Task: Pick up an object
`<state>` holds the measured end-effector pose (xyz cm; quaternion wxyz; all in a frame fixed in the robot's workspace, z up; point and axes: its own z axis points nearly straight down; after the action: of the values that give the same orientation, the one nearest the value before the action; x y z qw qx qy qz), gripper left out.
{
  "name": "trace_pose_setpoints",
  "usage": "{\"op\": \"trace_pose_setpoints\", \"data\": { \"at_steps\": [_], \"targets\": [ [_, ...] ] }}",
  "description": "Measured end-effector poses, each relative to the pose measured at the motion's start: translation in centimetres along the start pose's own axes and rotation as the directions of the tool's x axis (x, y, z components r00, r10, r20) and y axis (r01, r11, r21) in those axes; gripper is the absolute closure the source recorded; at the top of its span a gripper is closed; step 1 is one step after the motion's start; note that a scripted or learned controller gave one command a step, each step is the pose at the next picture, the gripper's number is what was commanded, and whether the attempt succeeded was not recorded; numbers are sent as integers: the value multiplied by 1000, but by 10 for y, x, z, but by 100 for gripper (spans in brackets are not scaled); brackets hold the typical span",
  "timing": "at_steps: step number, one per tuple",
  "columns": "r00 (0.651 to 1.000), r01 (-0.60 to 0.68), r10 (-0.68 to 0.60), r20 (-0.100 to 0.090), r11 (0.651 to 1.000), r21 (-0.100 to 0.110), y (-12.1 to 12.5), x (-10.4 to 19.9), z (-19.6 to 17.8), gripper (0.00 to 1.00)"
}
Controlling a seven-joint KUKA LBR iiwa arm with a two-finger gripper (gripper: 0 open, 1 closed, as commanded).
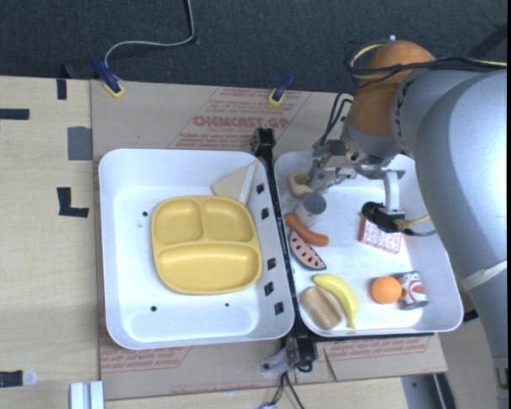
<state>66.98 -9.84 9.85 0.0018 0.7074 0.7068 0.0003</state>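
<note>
Arm low over the right bin's far-left corner.
Left bin (119, 254) holds a yellow plate (206, 244). In the right bin (434, 267), a sausage (307, 229) lies at five o'clock from the fingers (311, 186); whether they are clenched or released, I cannot tell. Melon slice (306, 250), banana (339, 295), orange (386, 290) sit nearer.

A wooden bench (34, 228) carries a cardboard sheet (187, 118), held by two blue-and-yellow clamps (109, 79) at its far edge. Two white bins (119, 254) sit side by side on the cardboard.
</note>
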Motion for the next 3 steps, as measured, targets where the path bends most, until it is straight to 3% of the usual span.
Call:
{"op": "trace_pose_setpoints", "data": {
  "at_steps": [1,2,3],
  "targets": [
    [1000,-1,1,4,1000,2,-1,-2,0,0],
    [1000,0,0,9,1000,12,-3,-3,11,0],
    [1000,0,0,1,1000,4,-1,2,1,100]
  ]
}}
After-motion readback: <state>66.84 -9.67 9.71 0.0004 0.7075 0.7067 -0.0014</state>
